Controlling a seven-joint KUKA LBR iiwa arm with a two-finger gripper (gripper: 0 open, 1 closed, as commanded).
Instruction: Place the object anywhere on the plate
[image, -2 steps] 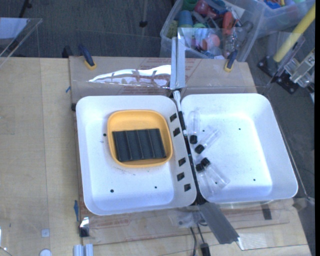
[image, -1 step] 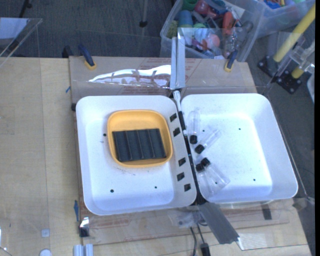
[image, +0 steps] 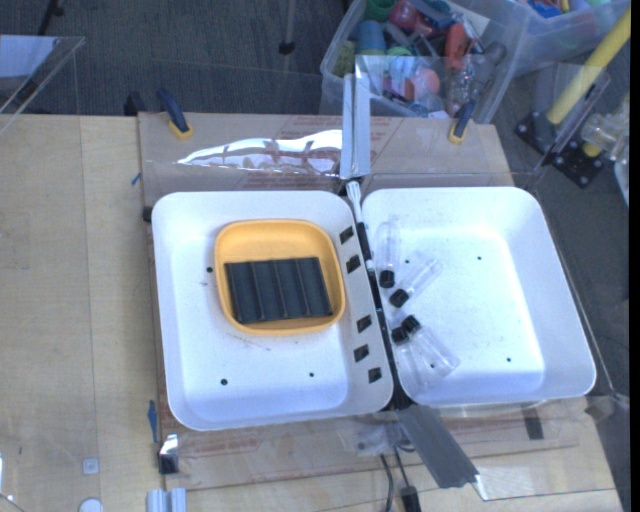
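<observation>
In the far bin from where my arm reaches in, the left bin (image: 190, 380), the yellow plate (image: 232, 240) sat a little towards the back, and the dark ridged block (image: 277, 290) lay flat right on it. It was square inside the rim, with nothing hanging over the edge. By my reading, that was the job's end state: the block rested on the plate's floor, so it needed no holding and had nowhere to slide.

My gripper's state? I could not tell, released or clenched, so I won't call it. The block lay free on the plate, with nothing clamped round it.

Nearer my side, the right bin (image: 500, 260) held a few clear vials (image: 418, 275) with black caps, huddled against the inner wall next to the divider (image: 358, 300). They were well apart from the plate and, I judged, no part of this task.

Both bins were shallow, white and scuffed, and they sat side by side on a pale wooden bench (image: 60, 300) with blue clamps (image: 177, 118) at the back edge. Beyond that were grey floor, a clear tub of coloured toys (image: 430, 50) and a yellow pole (image: 590, 65).
</observation>
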